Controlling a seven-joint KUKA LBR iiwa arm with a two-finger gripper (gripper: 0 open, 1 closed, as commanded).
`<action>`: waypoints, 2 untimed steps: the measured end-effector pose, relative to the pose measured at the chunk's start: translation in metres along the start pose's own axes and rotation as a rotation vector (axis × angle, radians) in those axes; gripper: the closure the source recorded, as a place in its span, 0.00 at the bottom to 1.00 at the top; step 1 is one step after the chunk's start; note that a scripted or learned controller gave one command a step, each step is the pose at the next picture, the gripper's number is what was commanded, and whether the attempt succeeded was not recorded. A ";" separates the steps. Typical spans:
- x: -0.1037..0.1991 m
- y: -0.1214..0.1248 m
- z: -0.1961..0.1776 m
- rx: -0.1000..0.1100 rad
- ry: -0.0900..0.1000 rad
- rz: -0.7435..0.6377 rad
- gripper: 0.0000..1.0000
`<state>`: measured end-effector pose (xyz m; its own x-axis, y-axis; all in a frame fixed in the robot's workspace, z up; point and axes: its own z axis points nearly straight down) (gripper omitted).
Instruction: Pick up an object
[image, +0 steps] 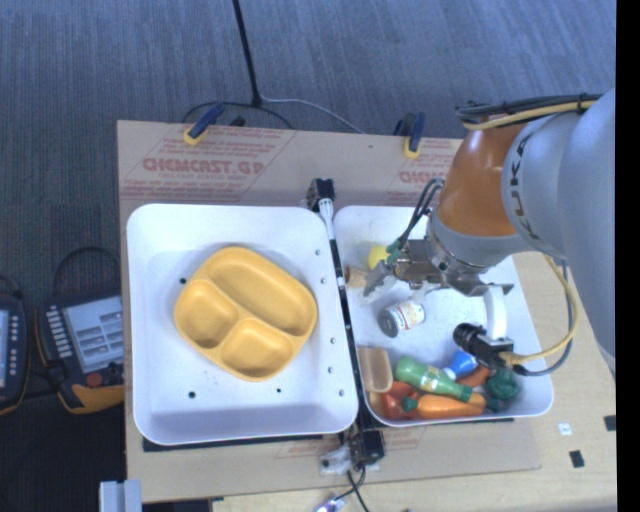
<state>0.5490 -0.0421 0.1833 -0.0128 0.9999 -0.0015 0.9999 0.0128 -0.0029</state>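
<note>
The right bin holds a small white can lying on its side. Along the bin's front lie a green bottle, an orange carrot, a blue piece, a dark green leafy toy and a tan block. A yellow object sits near the bin's left wall, partly hidden by the gripper. My gripper hangs over the left part of this bin, just behind the can. Its fingers are spread open with nothing between them.
A yellow three-compartment plate lies in the left bin. The ridge between the bins runs just left of the gripper. The grey and orange arm covers the back right of the right bin.
</note>
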 end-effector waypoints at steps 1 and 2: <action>-0.023 -0.032 0.000 0.000 0.000 -0.021 0.00; -0.050 -0.025 0.080 -0.001 0.001 -0.205 0.00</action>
<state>0.5245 -0.0921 0.1037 -0.2157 0.9765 0.0004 0.9765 0.2157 -0.0018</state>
